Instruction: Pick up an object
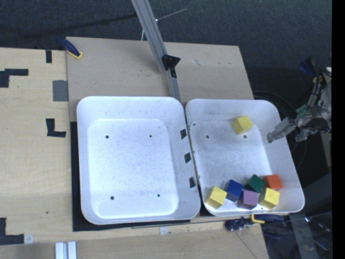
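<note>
Wooden bench (129, 69); right bin (226, 161) holds seven coloured cubes (245, 194)

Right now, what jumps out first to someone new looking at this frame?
A cluster of small coloured wooden-looking cubes huddles in the near corner of the right white bin. A lone yellow cube sits apart, nearer that bin's far side. The arm's grey claw hovers at the bin's right rim.

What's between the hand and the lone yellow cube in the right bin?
In the camera view, just bare bin floor and the right bin's rim separate the hand from the yellow cube.
</note>
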Tool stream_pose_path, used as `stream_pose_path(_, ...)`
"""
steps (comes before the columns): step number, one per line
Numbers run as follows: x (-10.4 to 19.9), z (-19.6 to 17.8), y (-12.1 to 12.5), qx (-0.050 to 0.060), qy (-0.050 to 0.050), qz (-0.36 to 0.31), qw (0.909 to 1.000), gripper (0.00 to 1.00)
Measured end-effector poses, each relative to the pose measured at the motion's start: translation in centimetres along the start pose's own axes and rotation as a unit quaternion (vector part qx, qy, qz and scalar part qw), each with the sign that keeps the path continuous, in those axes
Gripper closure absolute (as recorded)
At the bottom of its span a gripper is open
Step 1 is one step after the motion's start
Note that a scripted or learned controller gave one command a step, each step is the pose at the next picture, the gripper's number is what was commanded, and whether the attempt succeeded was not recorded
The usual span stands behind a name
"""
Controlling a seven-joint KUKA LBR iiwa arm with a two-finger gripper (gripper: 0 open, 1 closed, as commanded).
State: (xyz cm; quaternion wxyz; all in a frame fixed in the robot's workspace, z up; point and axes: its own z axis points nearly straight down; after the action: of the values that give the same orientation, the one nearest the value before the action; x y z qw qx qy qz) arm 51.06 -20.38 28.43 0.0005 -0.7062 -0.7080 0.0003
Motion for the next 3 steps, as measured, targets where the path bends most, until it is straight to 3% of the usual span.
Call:
stream_pose_path(1, 0.0, 0.0, 0.0, 0.000, 0.000, 0.000, 1.0000, 0.00)
stream_pose_path(3, 0.4, 11.1, 0.7, 0.003, 0.001, 0.001, 1.0000, 0.00)
